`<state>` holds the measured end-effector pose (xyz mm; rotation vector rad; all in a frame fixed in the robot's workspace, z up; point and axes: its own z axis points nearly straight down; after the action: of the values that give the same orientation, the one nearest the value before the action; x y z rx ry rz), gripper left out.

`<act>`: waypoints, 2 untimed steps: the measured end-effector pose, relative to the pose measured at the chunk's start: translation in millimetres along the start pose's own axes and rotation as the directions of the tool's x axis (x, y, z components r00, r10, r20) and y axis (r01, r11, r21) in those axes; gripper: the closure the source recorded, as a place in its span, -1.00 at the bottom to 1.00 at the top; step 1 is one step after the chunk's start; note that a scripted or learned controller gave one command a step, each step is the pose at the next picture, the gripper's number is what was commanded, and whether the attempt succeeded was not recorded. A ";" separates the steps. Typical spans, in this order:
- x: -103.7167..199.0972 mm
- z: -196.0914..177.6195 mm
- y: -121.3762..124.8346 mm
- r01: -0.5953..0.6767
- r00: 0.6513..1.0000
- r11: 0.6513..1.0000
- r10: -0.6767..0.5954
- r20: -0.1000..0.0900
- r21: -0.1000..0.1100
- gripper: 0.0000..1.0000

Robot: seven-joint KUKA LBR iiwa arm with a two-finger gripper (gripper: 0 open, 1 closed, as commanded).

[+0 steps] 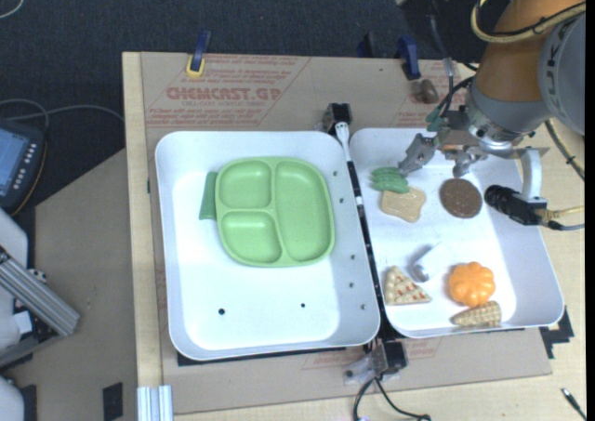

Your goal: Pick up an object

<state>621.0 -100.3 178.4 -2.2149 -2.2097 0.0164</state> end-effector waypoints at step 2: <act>2.4 34.4 6.3 0.003 1.000 1.000 -0.003 0.001 -0.010 -1.00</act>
<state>626.8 -97.9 143.9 -2.2170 -2.2185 0.0059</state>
